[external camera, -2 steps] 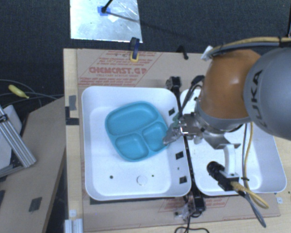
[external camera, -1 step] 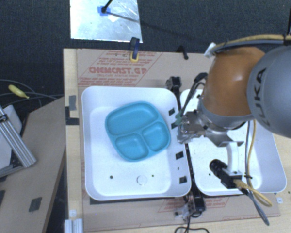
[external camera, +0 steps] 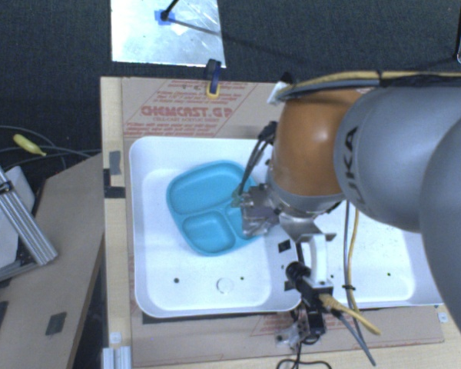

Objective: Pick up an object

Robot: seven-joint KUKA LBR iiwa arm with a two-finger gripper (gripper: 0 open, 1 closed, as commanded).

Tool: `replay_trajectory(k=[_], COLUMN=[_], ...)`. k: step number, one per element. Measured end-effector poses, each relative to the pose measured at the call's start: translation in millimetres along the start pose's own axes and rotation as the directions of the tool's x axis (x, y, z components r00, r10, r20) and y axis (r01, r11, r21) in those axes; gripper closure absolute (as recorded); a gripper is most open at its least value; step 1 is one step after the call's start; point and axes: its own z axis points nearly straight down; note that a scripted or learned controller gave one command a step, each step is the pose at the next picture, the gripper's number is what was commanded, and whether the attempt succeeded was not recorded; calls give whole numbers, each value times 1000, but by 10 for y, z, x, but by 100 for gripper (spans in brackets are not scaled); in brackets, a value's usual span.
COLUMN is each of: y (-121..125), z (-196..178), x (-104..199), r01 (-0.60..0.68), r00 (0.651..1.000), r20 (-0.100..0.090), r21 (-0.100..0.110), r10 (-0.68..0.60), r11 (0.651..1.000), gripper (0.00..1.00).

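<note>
- Blue tray (external camera: 206,210), a plastic dish with divided compartments, lies in the left bin (external camera: 150,283), toward its right side and tilted on the diagonal; I see nothing in the compartments that show.
- Writing: red print "CHEMCAST GP" reads on the brown board (external camera: 177,102) under the bins; more small red print sits above it, too fine for me to read.
- Arm (external camera: 384,152) carries dark letters on its grey shell by the orange band, partly cut off, I read "UKA".
- Gripper (external camera: 250,214) sits at the tray's right edge, over the wall between the two bins; from here I can't tell its state, the wrist blocks it.
- Right bin (external camera: 384,279) is mostly covered by the arm; its bare floor shows small dark dots.
- Left bin floor also has small dark dots and a faint round mark near the front.
- Silvery sheet (external camera: 169,21) lies on the dark floor beyond the board, with a blue tape patch on it.
</note>
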Motion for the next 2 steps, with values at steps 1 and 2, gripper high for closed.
replay_trajectory(k=[1,2], y=[265,305], z=[-1609,-1846], x=[-464,-407], r01=[-6,-3], r00=[1000,1000], r20=[0,1], r21=[-16,-5], r10=[6,3], r11=[1000,1000], gripper=[100,100])
